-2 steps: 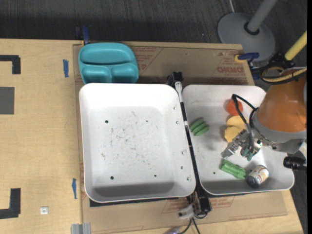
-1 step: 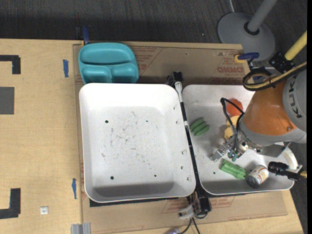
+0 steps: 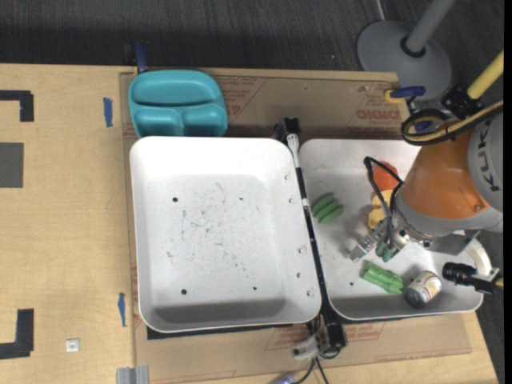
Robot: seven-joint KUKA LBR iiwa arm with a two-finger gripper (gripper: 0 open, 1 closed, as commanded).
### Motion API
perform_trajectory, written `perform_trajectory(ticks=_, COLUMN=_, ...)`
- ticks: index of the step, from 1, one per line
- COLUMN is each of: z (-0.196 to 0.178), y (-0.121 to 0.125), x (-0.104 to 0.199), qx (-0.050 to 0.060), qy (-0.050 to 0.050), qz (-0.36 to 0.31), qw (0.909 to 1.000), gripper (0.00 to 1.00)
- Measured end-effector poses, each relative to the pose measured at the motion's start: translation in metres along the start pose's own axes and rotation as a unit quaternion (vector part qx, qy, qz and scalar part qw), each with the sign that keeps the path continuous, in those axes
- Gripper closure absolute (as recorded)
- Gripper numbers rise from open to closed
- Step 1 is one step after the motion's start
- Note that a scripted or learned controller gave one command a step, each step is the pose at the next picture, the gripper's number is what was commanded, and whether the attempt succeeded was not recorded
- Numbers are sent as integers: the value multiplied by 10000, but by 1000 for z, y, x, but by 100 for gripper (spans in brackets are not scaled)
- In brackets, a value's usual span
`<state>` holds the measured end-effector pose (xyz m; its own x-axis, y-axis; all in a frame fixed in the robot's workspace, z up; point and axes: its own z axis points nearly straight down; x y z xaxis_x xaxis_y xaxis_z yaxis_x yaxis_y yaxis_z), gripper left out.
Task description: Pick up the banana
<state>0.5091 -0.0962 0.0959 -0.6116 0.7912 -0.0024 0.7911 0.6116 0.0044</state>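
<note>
A bit of the yellow banana (image 3: 376, 212) peeks out in the right bin (image 3: 344, 166), mostly hidden under the arm's orange band (image 3: 438, 186). My gripper (image 3: 370, 245) hangs low over the bin floor just below and in front of the banana, between it and a green object (image 3: 380, 279). Nothing can be made out in its grasp from this angle.
The right bin also holds a ribbed green item (image 3: 326, 209) at the left, an orange-red item (image 3: 387, 172) at the back and a small can (image 3: 422, 288) at the front right. The left bin (image 3: 216, 230) lies beside it. A teal tray (image 3: 178, 102) stands behind.
</note>
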Motion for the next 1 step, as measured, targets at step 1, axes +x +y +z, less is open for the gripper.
perform_trajectory(ticks=1, z=0, y=0, x=0, qx=1, qy=1, qz=1, qw=10000, gripper=0)
